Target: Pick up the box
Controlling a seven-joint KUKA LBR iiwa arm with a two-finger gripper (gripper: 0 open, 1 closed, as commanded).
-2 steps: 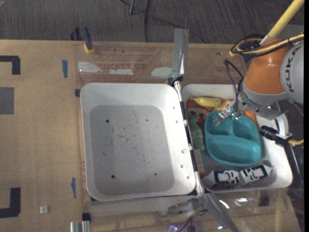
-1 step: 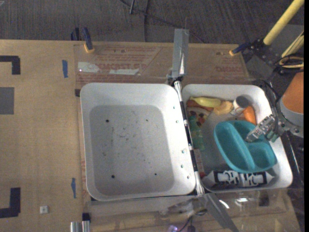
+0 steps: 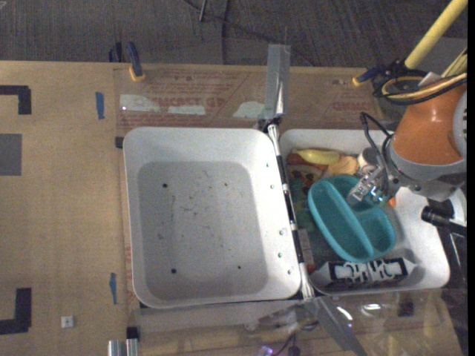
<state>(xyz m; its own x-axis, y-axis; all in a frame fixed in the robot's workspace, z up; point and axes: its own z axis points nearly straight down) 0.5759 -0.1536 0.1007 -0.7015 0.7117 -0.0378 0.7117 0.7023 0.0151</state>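
The left shallow white bin [image 3: 204, 213] is seen bare. In the right white bin [image 3: 434, 262], a teal oval plastic bowl [image 3: 349, 219] lies beside a yellow banana [image 3: 319, 156]; the black-and-white patterned box [image 3: 369, 271] rests along the near wall. The two-finger gripper [image 3: 369, 184] hangs over the bowl's rim, its state not discernible.

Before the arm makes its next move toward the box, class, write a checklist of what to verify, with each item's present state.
1. Box located: ok, a black-and-white box at the right bin's near wall.
2. Box top uncovered: ok.
3. Gripper over the box: not ok, it hangs above the teal bowl.
4. Fingers open: cannot tell.
5. Room around the box: not ok, the bowl lies close against it.
6. Banana out of the way: ok, at the far wall.
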